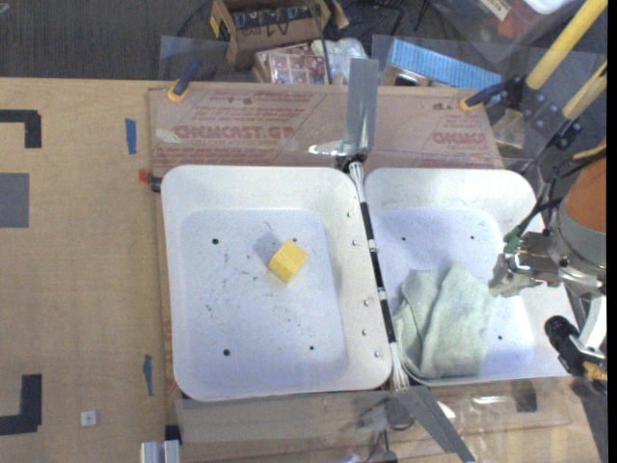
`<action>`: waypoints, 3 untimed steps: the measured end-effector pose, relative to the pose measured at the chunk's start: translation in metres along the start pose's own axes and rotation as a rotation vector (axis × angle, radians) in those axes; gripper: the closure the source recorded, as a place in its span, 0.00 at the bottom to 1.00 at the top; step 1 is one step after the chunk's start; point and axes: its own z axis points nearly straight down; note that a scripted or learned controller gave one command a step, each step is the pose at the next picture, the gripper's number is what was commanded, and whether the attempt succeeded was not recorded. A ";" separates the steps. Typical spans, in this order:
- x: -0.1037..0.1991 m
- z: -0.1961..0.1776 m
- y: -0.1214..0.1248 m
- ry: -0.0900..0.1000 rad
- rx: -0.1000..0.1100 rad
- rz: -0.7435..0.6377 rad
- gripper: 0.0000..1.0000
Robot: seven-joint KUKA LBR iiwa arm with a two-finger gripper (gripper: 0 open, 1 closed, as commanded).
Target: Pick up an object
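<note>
Cloth [445,321], a pale green-grey rag, is the biggest loose thing on the bench: soft, rumpled into thick folds, heaped against the near left corner of the right bin [453,196]. Both bins are shallow white trays with rounded corners and smooth, scuffed floors dotted with small dark holes; the left bin [193,196] touches its neighbour along a cabled seam. Under them lies flat brown cardboard.

The gripper [508,273] hangs over the right bin's right side, just beside the cloth's right edge and apart from it. Whether its jaws are parted or closed cannot be told at this angle; nothing is visibly between them.

By my reading, this is the approach step, nothing lifted yet. The next move likely calls for a short shift left onto a raised fold, then a descent and pinch.

Smallest is the yellow block [287,260], a hard-edged cube sitting tilted near the middle of the left bin, well apart from the arm.
</note>
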 end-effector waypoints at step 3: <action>-0.044 0.118 0.030 0.000 -0.010 0.240 1.00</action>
